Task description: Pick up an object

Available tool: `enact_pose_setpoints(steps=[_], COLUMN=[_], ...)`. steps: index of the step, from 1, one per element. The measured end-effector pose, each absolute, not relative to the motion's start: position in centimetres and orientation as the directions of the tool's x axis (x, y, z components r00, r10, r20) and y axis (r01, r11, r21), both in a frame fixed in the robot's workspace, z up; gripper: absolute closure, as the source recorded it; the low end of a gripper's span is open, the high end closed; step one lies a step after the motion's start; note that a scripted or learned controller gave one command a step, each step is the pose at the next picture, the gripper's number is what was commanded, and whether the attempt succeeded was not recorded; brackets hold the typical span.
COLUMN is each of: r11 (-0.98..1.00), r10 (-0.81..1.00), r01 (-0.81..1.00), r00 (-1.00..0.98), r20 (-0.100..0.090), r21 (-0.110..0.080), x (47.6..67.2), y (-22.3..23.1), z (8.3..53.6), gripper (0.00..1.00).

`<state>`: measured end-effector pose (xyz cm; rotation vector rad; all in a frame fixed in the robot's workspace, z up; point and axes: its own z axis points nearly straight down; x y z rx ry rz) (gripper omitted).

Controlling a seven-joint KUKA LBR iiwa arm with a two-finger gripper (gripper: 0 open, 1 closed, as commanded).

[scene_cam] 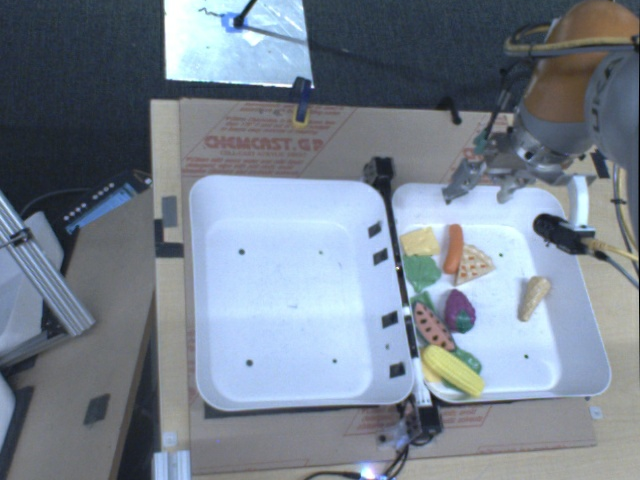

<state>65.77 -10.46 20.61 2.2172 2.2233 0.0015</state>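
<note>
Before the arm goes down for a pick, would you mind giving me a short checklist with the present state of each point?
1. End effector free of any load: ok, nothing shows between its fingers.
2. End effector over the right bin: ok, it hangs above the far rim.
3. End effector lined up above a target: not ok, the carrot and pizza slice lie nearer the camera than it.
4. An isolated target available: ok, the ice cream cone lies apart from the rest.
5. Cluster by the divider easy to grasp: not ok, the corn, purple piece and neighbours lie crowded.
6. Height above the bin floor: cannot tell.
</note>
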Motion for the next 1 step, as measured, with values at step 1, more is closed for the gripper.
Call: enact_pose_setpoints(steps=[1], r11=[-0.002], r10=[1.000], r01=[1.000], r00=[0.002], r20=[-0.002], r21=[-0.003], x=[66.62], y=[-16.66], z=[7.81], gripper=[0.00])
